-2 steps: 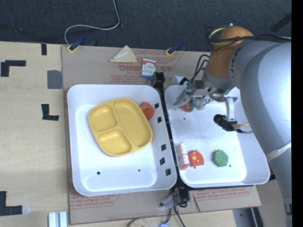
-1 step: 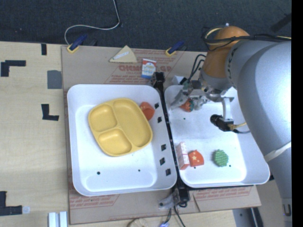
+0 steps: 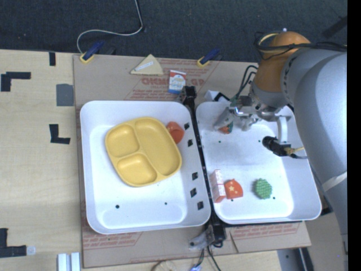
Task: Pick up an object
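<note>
camera view looks down on two white bins on the table. the arm's jaws (image 3: 234, 117) sit low at the back of the right bin (image 3: 299, 208), with a small orange-red object (image 3: 225, 129) just beneath their tips. whether the jaws are spread or pressed together i cannot tell, and nothing is clearly seen between them.

that small orange-red object lies near the bin's back left corner, close to the divider between the bins. it is mostly hidden, so its long axis and which way it points cannot be read. it looks like a light toy piece, probably stiff and a little slick; a pinch across its narrow middle would likely suit it.

toward the front of the same bin lie a red-and-white piece (image 3: 227, 189) and a green knobbly ball (image 3: 263, 188), near each other but apart. the left bin (image 3: 96, 208) carries a yellow divided tray (image 3: 144, 150) with an orange ball (image 3: 176, 132) touching its right edge.
</note>
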`<state>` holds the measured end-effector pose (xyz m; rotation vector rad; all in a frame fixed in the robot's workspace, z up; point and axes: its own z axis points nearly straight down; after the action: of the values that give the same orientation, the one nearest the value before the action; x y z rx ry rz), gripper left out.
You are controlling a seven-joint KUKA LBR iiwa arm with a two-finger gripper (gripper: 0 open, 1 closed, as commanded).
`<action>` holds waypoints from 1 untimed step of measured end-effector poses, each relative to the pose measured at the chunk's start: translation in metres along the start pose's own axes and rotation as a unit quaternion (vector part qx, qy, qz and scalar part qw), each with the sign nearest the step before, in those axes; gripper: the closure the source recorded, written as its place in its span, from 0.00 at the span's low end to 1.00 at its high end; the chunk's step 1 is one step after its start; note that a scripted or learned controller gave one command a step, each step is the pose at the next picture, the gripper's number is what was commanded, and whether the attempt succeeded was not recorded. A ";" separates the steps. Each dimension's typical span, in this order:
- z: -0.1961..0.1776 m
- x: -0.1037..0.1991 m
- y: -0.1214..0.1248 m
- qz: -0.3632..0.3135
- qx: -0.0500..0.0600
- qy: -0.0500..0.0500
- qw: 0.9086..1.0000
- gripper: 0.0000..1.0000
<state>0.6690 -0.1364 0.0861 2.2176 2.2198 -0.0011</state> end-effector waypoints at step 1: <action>0.001 0.038 0.000 0.000 0.001 0.000 1.000 0.00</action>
<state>0.6686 -0.0985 0.0853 2.2183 2.2218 -0.0025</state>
